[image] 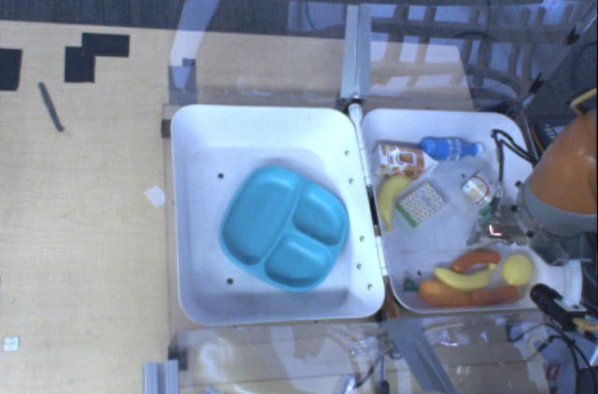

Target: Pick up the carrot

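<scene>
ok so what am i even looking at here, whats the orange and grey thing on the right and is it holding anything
That is a robot arm, grey with an orange band, reaching in from the right. One camera fixed above looks down at a slant on two shallow white bins. The left bin holds a blue divided plate. The right bin holds toy food and small packages, among them a carrot, a banana and a blue bottle. The arm's hand hangs over that bin; I cannot see it holding anything.

Banana (464,276) atop carrot (467,295).
</scene>
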Tool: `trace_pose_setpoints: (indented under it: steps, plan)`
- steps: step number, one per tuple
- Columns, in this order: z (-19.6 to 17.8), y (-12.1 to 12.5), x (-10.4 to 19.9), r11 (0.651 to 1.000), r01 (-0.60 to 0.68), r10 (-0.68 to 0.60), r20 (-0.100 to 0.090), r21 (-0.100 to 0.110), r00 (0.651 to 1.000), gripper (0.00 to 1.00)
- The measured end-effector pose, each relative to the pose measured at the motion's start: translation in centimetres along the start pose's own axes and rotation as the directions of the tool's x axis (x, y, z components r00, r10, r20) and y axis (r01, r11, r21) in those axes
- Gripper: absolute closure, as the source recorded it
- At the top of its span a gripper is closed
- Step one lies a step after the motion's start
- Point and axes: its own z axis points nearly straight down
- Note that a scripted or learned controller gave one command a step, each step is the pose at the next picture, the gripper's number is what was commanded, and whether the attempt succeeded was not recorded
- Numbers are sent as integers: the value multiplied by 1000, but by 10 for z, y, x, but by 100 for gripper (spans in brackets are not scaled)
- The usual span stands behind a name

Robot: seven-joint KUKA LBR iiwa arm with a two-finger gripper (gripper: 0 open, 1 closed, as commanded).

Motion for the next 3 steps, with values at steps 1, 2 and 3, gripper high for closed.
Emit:
trace_pose_setpoints:
  steps: [1, 2, 3]
  plan:
    - [-79, -4, 59, 989, 146, -146, -6, 10, 989, 100]
    - [-211, -1, 39, 996, 86, -86, -4, 9, 996, 100]
    - [-95, -3, -3, 991, -132, 132, -2, 16, 991, 100]
